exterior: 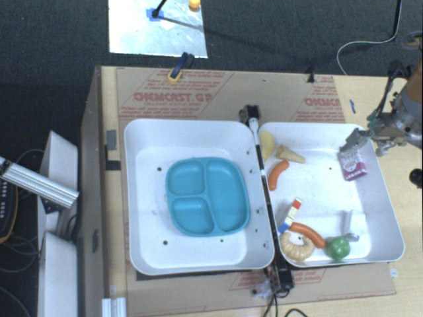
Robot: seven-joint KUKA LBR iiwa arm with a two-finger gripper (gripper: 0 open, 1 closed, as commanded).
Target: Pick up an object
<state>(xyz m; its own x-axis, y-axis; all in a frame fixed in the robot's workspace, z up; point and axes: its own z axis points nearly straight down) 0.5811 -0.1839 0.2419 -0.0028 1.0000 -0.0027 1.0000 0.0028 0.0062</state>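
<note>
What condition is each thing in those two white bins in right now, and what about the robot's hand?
Blue plate: flat in the left bin, nothing on it.
Orange sausage: lying loose.
Pink packet: resting by the right bin's far wall.
Green ball: sitting at the near edge.
Hand: above the packet's corner, grip unclear.

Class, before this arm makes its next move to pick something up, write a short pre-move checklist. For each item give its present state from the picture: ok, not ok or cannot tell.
1. Objects to pick lie in the right bin: ok. An orange sausage, a green ball and a small maroon packet are among them.
2. End effector is over the right bin: ok, near its far right corner, close to the packet.
3. End effector is holding something: cannot tell.
4. Target stands apart from its neighbours: ok for the packet; not ok for the green ball, crowded by other items.
5. Left bin ready for a drop: ok, it holds a blue divided tray.
</note>
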